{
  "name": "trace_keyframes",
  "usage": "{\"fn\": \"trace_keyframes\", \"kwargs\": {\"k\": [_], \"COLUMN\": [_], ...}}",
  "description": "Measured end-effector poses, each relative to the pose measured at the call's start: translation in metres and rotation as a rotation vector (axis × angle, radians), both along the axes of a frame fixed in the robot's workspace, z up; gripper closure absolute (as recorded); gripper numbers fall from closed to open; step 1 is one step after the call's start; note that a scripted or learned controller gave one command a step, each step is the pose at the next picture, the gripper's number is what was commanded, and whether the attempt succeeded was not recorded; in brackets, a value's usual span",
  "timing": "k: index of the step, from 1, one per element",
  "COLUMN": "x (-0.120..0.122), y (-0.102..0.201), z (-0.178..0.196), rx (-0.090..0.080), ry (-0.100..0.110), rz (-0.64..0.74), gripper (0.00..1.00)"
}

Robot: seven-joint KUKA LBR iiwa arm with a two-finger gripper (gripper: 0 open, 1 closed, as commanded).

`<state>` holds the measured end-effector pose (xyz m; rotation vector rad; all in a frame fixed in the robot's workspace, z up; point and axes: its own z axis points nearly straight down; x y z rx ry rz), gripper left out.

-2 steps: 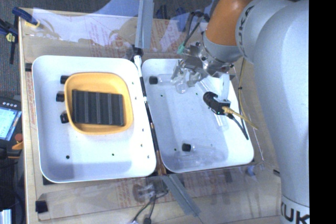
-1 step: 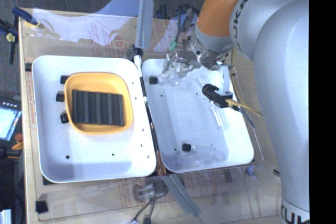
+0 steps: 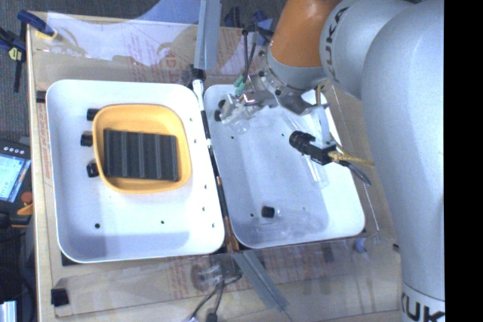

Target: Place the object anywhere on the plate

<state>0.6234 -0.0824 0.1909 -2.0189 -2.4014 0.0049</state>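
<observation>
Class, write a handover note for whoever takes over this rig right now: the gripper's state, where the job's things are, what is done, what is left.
Gripper: at the far left corner of the right bin; no object seen in it.
Plate: in the left bin, object not yet on it.
Small black object: lies near the front of the right bin, apart from the gripper.
Done: nothing placed.
Left: grasp the object, carry it to the left bin, set it on the plate.
</observation>
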Motion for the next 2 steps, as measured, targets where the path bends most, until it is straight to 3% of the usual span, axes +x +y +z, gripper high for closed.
{"fn": "trace_keyframes", "kwargs": {"k": [1, 2], "x": [0.0106, 0.0105], "y": [0.0351, 0.0346], "z": [0.0086, 0.0086], "rx": [-0.001, -0.001], "ry": [-0.003, -0.003], "rz": [0.093, 0.093], "gripper": [1.0, 0.0]}}
